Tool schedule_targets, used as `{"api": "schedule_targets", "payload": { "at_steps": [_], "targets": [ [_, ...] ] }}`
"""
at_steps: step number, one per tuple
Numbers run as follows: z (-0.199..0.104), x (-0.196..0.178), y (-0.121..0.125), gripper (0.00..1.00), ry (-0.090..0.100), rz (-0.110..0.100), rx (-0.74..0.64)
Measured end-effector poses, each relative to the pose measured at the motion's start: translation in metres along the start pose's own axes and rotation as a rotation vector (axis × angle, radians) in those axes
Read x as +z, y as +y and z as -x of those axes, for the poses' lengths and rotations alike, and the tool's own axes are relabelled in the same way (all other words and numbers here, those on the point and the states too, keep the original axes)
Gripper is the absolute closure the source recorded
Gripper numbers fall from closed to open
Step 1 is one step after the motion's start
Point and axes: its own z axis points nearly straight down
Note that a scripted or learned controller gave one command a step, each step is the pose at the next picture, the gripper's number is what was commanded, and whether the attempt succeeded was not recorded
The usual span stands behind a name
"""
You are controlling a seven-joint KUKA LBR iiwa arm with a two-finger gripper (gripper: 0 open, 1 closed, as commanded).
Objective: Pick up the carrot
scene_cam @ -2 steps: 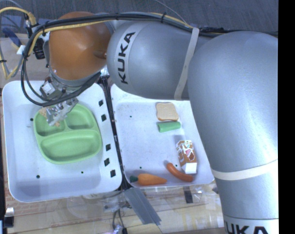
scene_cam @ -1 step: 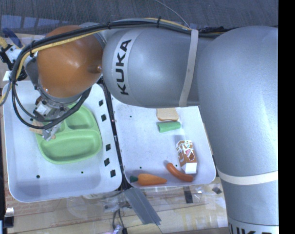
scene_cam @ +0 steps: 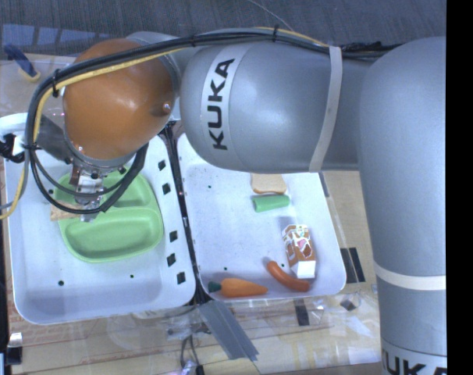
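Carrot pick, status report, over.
Tool over green tray, left bin. Carrot lies ungrasped in right bin, front edge. Sausage close beside it.

I'm looking down at a slant from above, close over both white bins [scene_cam: 33, 287], arm [scene_cam: 299, 108] entering right.

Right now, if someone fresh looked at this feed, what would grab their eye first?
The big grey KUKA arm with its orange band dominates, stretching from the right across both bins. Its gripper sits over the light green divided plastic tray in the left white bin. The orange carrot with a green tip lies apart from it, at the near edge of the right white bin, beside a reddish sausage.
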Motion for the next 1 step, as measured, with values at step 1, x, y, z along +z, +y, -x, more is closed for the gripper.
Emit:
{"api": "schedule_targets", "payload": {
  "at_steps": [1],
  "targets": [
    [-0.0092, -0.0326, -0.0005, 1.0, 0.002, 0.002, 0.307]
  ]
}}
